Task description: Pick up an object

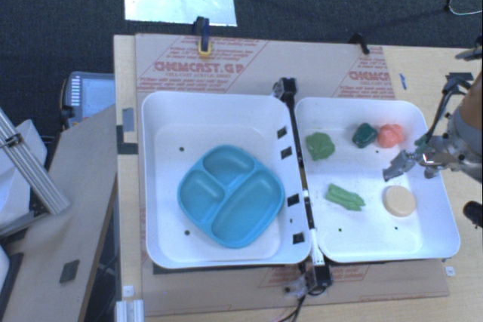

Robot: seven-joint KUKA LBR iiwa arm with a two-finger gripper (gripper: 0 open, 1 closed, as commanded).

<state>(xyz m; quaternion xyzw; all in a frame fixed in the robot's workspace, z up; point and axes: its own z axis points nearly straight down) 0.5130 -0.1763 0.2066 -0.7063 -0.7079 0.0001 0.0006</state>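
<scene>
Hovering over the right bin point(441, 237) with fingers point(394, 168) apart and gripping nothing, sitting just above the cream disc point(398, 200), near the orange piece point(390, 135).

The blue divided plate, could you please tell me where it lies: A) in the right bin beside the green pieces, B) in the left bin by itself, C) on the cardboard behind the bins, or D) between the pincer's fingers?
B: the blue divided plate lies flat on the floor of the left bin, while the green pieces and the pincer are over in the right bin.
</scene>
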